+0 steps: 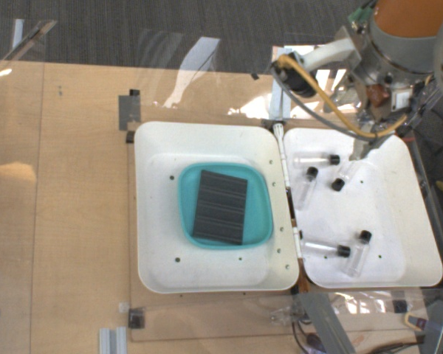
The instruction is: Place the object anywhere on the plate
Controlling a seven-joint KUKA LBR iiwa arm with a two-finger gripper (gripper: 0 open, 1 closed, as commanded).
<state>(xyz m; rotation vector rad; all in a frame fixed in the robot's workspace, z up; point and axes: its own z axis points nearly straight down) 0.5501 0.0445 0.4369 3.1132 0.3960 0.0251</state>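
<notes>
A dark grey ribbed rectangular block (221, 208) lies flat on the teal plate (187, 211) in the middle of the left bin (155, 257). It sits a little askew and covers much of the plate's centre. My gripper (362, 144) hangs from the grey and orange arm over the far edge of the right bin (417, 264), well away from the plate. Yellow and black cables loop in front of the wrist and hide much of it. Nothing shows in the gripper's grasp.
Several clear vials with black caps lie scattered in the right bin, some near its far left corner (319, 158) and some near its front (331, 251). A raised divider (286, 190) separates the two bins. The wooden bench (59, 198) extends to the left.
</notes>
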